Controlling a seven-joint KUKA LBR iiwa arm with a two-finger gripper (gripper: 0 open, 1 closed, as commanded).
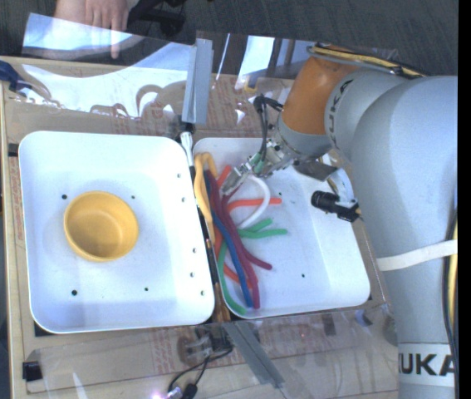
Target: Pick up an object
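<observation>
So, gripper (237,178) sits low at upper centre of right bin (335,264), over tangle of long floppy strips (243,239): red, blue, green, white, yellow. Finger state: can't tell. Yellow bowl (101,225) in left bin (102,306).

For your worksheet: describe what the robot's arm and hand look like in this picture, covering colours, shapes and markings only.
The arm is thick, rounded and pale grey, with an orange band above the wrist and dark "UKA" lettering near its base. The hand is small, metallic, with thin dark cables.

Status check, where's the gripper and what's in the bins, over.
Gripper low over right bin, at the coloured strips. No grasp confirmed. Yellow bowl alone in left bin, untouched.
</observation>
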